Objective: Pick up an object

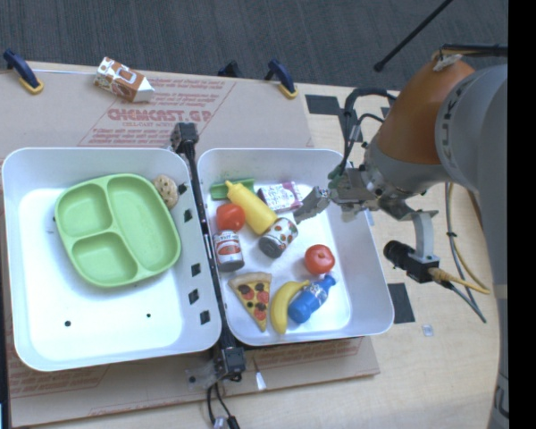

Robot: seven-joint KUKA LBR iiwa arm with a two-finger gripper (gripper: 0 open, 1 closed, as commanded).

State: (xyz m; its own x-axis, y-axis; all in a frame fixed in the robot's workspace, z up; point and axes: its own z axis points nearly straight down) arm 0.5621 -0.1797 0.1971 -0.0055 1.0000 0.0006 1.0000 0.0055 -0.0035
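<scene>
My jaws (314,202) hang over the right bin (368,266), near its upper right side, just right of a small purple-and-white packet (281,194). Can't tell if they're released or clenched; the fingertips are too dark and small from this angle. Nothing visible between them, so I'd judge no grasp yet.

Candidates, all in the right bin: yellow mustard bottle (250,204) lying tilted at upper left, red tomato-like piece (230,216) touching it, small can (279,236) on its side in the middle, another little jar (229,250) by the divider, red apple (319,259) to the right, blue bottle (307,299) beside a banana (284,306), and a pizza slice (253,293) near the front. Left bin (36,329) has a green divided plate (116,231) and a cookie (166,188) at its edge. A small carton (121,79) sits on the counter (250,105) behind the bins.

How to do this well, imo: the packet is closest but flat, prob hard to pinch. The can just below it is rounder and stands clear of neighbours on its right, so better target. Approach straight down, jaws spread wide, straddle the can across its narrow axis, not lengthwise. Keep off the bin wall. Risk: the can rolls, or the packet gets caught along w/ it. The apple is a fair backup, isolated but round and slippery.
</scene>
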